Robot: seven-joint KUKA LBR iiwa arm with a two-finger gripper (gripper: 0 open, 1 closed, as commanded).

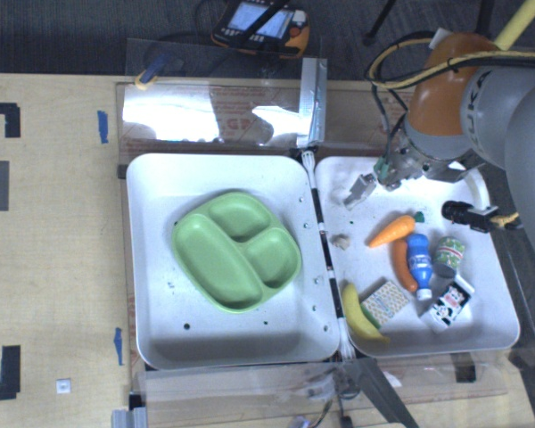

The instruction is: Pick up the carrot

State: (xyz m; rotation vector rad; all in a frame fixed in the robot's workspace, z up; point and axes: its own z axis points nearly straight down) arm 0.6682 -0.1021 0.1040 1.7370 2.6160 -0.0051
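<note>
Camera view: carrot [391, 231] lies in the right bin [499, 328], orange with a green top, tilted, just above-left of the blue bottle [419, 263]; gripper [364, 188] hangs up-left of the bottle, apart from the carrot; whether it is spread or closed I cannot tell. Judgement: likely a light, rigid, smooth plastic toy, apt to slip; best taken across its thick middle. Carton [449, 303] below-right of the bottle carries print, unreadable; the bottle's label too small to read.

Lighting: bright overhead, strong glare on the clear panel [214, 114] behind the left bin [152, 266], soft shadows in both bins, focus slightly soft.
</note>
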